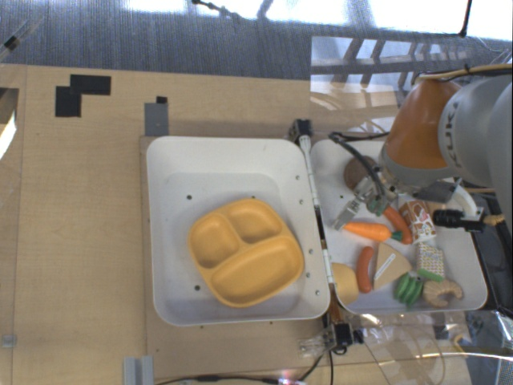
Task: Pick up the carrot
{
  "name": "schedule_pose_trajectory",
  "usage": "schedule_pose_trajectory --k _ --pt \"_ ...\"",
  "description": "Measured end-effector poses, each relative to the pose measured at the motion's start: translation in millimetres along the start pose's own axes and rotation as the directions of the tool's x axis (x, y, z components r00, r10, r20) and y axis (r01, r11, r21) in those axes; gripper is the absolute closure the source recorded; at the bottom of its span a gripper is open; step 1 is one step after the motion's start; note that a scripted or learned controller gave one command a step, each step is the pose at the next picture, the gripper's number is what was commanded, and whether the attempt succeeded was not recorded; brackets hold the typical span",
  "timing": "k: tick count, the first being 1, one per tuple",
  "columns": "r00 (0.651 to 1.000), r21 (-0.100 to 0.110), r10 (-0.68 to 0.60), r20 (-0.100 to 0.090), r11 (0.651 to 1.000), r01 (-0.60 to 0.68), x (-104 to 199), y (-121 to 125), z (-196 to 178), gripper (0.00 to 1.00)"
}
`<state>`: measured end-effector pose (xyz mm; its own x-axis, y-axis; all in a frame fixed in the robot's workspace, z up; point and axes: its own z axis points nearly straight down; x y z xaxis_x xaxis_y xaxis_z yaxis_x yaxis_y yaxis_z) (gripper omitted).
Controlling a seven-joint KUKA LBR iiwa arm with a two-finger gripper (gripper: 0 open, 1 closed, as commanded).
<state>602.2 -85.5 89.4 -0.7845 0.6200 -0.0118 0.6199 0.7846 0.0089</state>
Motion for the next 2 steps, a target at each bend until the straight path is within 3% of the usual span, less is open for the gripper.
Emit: schedule_pose_trajectory --k 1,2 --pt "0.931 -0.002 0.366 0.001 0.931 -0.366 34 -35 -1 0.0" --pt "0.934 -0.011 0.357 0.006 0.934 -0.357 32 -31 -14 1.0"
